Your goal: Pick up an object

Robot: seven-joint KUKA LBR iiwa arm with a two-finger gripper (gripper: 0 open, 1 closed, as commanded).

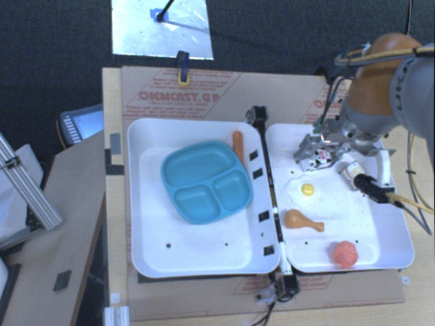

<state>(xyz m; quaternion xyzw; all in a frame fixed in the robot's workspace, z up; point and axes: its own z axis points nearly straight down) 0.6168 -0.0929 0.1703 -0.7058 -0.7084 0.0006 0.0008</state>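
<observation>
Fried egg (304, 191) looks like the likeliest thing to pick, a judgement only, since the task names no one object. It lies flat in the right bin (394, 240), just below and slightly to the left of the gripper (318, 151) as the camera sees it, close but apart. Being nearly round, it offers no long axis to line up with, so the coming move would turn mainly on coming down and a little towards the near rim.

Taking the right bin as the landmark and going by size: the bench board (204, 90) under it carries red printing that reads "CHEMCAST GP" above the left bin; a second patch of red lettering by the right bin's far corner is too broken up to read. The left bin (146, 250) sits against the right bin's left wall, with a row of black clips between them. In it rests a blue divided plate (206, 182), and a thin orange sausage (237, 145) lies just past the plate's far right corner, near the dividing wall.

The arm (380, 80) hangs over the right bin's far end. Whether the gripper is spread or closed, I cannot tell; its tip is a tangle of metal and small parts.

Within the right bin, a chicken drumstick (303, 220) lies below the egg, long axis running roughly left to right. A pink ball (345, 253) sits nearest the near rim.
</observation>
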